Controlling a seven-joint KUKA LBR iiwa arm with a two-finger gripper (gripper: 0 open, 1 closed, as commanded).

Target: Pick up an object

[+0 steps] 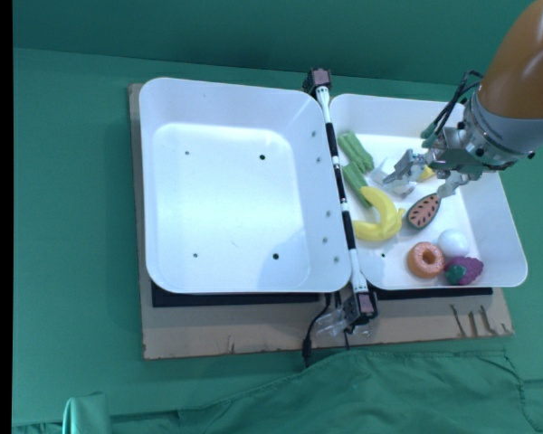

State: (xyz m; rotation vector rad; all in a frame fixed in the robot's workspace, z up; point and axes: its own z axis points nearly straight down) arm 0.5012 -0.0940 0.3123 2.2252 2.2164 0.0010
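My gripper [424,176] hangs over the middle of the right bin [498,229], reaching in from the right. Its fingers [400,166] are spread apart, so it is open. A small yellow piece [427,174] shows in the gap between them; I cannot tell if it touches either finger. Just below the gripper lies a watermelon slice [423,211]. A yellow banana [380,217] curves to the lower left of it. Two green vegetables [355,150] lie along the bin's left side.
A donut [425,259], a white egg [452,241] and a strawberry [463,270] sit near the right bin's front edge. The left bin [226,197] stands beside it, past a divider rail [337,183]. Green cloth surrounds the cardboard base.
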